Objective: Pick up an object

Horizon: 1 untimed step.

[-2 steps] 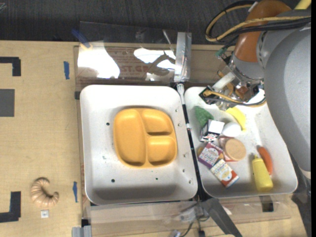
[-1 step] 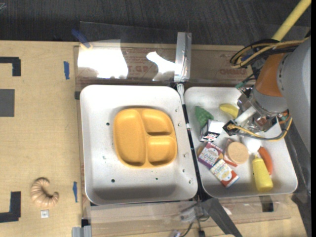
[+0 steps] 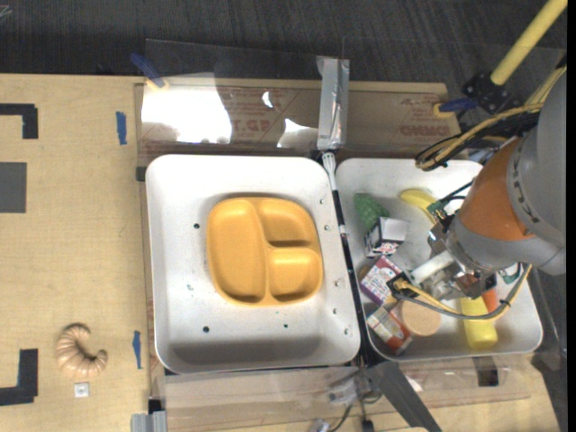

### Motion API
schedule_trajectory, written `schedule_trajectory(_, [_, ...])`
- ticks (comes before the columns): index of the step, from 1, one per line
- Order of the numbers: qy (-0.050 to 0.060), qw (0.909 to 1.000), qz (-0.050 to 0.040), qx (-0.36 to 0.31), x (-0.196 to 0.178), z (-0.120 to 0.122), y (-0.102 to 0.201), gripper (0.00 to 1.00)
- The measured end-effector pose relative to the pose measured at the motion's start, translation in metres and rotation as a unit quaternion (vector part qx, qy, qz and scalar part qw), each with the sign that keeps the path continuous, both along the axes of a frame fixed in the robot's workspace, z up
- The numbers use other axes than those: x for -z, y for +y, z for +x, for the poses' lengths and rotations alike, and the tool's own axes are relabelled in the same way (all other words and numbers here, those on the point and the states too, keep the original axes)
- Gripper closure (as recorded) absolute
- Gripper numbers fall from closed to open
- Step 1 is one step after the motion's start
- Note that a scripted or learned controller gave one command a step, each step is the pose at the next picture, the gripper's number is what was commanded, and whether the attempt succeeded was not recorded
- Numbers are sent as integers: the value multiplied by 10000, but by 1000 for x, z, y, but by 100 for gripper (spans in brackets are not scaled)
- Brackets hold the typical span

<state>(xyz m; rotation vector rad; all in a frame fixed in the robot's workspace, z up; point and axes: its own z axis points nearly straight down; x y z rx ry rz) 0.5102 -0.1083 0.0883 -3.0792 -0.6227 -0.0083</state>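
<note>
Looking down, camera view: a wooden worktop (image 3: 63, 241) carries two shallow white bins side by side.
Left bin (image 3: 171, 241): holds one yellow divided tray (image 3: 264, 247), lying flat in the middle, well apart from the clutter.
Right bin (image 3: 531, 327): holds the jumble of small things to pick from, so the arm reaches in here.
Arm (image 3: 526, 192): grey with an orange band, coming from the right and bending down over the right bin's middle.
Gripper (image 3: 441, 282): low among the objects, wrapped in cables; I cannot tell its state, and nothing is seen held.
Objects to pick: a green item (image 3: 367, 211) and a yellow banana-like piece (image 3: 416, 200) toward the far side; printed packets (image 3: 378, 282) by the left wall; a round tan disc (image 3: 421, 319) and a yellow block (image 3: 479, 328) toward the near side, just beside the gripper.
Judgement: the gripper sits low because a grasp is being tried in the crowded near half.
Off to the side: a curled tan toy (image 3: 81, 351) rests on the worktop, far left, outside both bins.
</note>
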Motion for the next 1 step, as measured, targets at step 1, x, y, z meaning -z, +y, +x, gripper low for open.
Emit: schedule_trajectory(1, [-6, 10000, -2, -5, 1, 1, 0, 0])
